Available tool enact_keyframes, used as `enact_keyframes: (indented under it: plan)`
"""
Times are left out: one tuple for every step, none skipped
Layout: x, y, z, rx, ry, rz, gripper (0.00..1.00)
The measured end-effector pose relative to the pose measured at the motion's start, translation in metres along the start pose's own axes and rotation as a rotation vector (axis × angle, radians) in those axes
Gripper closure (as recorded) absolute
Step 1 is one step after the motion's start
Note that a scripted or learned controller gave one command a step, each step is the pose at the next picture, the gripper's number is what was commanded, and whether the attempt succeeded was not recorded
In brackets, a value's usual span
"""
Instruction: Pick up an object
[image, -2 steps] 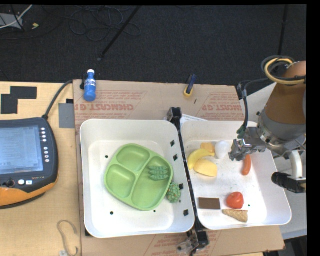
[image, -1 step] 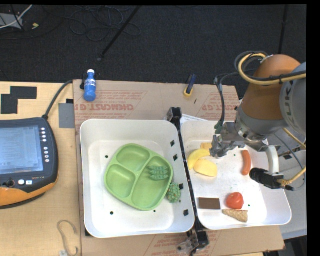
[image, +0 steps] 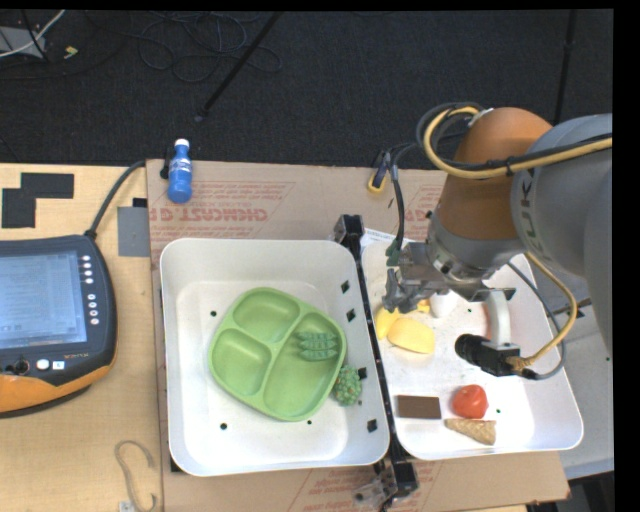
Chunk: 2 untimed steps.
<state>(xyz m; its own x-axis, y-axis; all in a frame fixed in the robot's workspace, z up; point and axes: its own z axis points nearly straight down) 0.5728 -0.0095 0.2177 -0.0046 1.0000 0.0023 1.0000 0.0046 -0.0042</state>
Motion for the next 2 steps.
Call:
enact_keyframes:
  plan:
    - [0.052, 0.019, -0.003, -0.002, 0.0, -0.001, 1.0]
    - [0.07, 0.03, 0.001, -0.001, -0.002, 0.003, 1.0]
